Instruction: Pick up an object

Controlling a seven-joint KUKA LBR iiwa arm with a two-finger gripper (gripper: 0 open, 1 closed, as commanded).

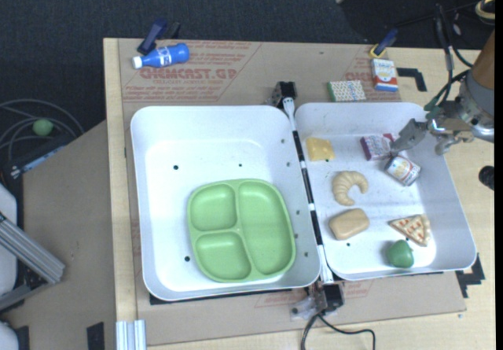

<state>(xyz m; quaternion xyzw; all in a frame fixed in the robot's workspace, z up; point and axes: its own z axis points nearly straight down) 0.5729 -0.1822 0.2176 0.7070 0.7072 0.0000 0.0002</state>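
Dark carpet surrounded a pale wooden bench (118,183) topped with a printed cardboard sheet (236,65). Two shallow white bins sat side by side on it. The left bin (157,144) contained a light green three-compartment plastic tray (240,229), lying flat toward the near side. The right bin (448,207) contained seven small items.

The grey robot arm (479,97) entered from the right edge, and its two-finger gripper (426,134) was positioned over the far right part of the right bin. The fingers were spread apart, one slanting toward the left and one toward the right, with nothing seen between them.

Just beside the left finger lay a dark red and white wrapped packet (376,145), and immediately below the gripper lay a small tin can (402,170) on its side. Neither was gripped.

Further items in the same bin, all well apart from the gripper: a tan croissant-shaped toy (350,186) at the centre, a brown bread-loaf toy (348,224) below it, a yellow cheese-like block (319,149) at the far left, an orange pizza-slice toy (412,229) and a green rounded fruit toy (400,254) near the front right corner.

On the cardboard beyond the bins lay a blue and white bottle (161,57), a patterned card (346,90) and a small box (384,75).
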